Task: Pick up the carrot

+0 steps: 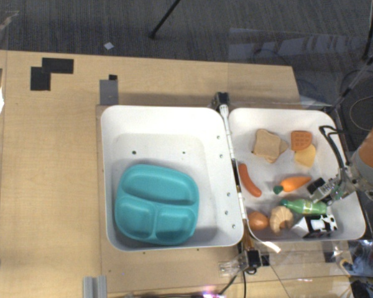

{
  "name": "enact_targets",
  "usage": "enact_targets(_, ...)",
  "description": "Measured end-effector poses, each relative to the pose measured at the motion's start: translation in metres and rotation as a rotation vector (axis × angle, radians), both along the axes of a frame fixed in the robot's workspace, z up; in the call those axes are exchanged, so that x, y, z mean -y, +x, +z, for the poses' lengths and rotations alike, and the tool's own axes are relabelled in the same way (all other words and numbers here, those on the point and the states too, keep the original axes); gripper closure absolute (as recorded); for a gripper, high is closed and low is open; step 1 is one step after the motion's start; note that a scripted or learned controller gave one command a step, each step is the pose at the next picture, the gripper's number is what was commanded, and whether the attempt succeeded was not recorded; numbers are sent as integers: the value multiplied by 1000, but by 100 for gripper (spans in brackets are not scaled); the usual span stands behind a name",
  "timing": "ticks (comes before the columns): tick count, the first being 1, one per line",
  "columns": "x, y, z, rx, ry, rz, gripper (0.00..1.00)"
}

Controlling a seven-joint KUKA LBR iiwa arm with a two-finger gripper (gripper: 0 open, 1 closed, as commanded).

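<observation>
arm point(370, 157) enters from right | wrist low | gripper point(323, 190) angled left

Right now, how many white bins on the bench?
2. The left bin holds a teal tray. The right bin holds the carrot and other food items, with the claw just right of the carrot.

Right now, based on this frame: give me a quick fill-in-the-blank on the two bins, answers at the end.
1. The carrot lies in the ____ bin of the camera view.
2. The divided tray in the other bin is ____ in colour.
3. The gripper sits just to the ____ of the carrot in this view.
4. The sausage lies near that bin's ____ wall.

Answers: right; teal; right; left
</observation>
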State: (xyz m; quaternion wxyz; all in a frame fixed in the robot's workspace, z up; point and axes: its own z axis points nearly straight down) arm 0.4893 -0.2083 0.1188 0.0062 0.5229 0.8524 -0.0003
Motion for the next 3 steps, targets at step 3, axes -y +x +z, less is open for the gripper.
enact_targets(3,-54,95,-22,22,12,-378,0)
